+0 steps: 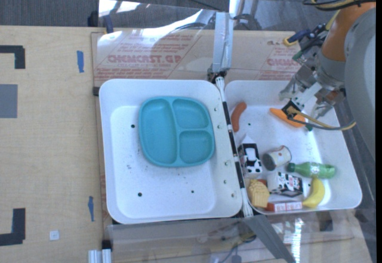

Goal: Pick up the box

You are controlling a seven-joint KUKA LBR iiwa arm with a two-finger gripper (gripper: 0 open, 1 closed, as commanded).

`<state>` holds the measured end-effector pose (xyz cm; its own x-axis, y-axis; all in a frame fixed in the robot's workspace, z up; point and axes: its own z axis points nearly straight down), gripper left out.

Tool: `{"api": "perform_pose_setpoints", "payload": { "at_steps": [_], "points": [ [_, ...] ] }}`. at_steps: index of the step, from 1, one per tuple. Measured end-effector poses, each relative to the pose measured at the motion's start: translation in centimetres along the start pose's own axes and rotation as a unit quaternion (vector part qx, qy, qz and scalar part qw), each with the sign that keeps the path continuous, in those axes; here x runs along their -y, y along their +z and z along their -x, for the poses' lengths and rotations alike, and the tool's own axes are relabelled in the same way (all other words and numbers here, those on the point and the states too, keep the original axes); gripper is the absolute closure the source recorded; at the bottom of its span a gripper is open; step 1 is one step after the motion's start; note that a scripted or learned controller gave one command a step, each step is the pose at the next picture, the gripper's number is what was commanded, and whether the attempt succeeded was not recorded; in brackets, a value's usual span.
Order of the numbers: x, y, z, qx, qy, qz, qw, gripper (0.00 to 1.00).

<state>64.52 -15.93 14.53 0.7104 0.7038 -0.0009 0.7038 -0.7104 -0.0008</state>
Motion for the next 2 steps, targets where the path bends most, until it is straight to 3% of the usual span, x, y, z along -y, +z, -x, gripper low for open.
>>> {"api": "perform_pose_setpoints", "payload": {
  "at_steps": [1, 2],
  "points": [
    [2.2, -29.0, 6.6, 0.0, 0.042, 0.001, 0.9991, 0.0],
    [5.5, -18.5, 11.0, 0.001, 0.142, -0.001, 0.9899, 0.0]
  ]
}}
